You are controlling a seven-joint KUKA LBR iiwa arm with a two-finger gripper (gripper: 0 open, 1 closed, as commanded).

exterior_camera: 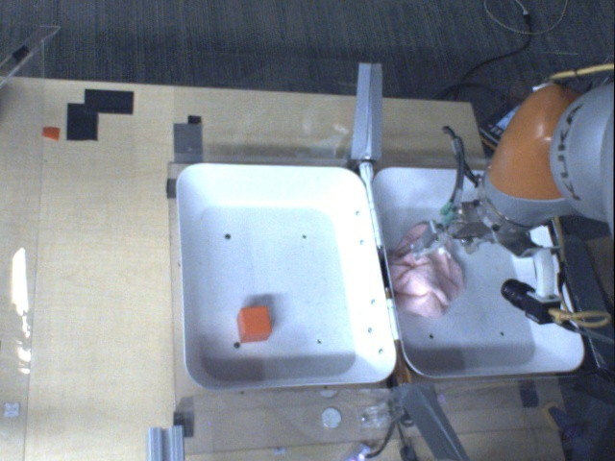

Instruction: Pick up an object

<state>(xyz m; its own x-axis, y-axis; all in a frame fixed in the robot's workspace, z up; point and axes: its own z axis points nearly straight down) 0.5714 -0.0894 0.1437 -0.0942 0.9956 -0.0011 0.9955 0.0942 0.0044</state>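
In the camera view, the worktop (pixel 96 257) carries two shallow white bins side by side. The left bin (pixel 288 190) has a small orange cube (pixel 255 324) near its front left part, well apart from the arm. In the right bin (pixel 480 334) lies a soft pink object (pixel 426 277), crumpled like cloth or a soft toy, close to the wall that the two bins share. The arm comes in from the right, and its gripper (pixel 454 227) is low over the upper right edge of this pink object; the view is too blurred here for me to tell whether the jaws are wide or narrow, and I see nothing clearly held between them. I judge that the step in hand is the grasp of the pink object. To do it well, the gripper should come down over the thick middle of the object, not on its thin edge, and stay clear of the bin wall. It should close firmly, because soft material can slip out, and lift straight up and slowly.
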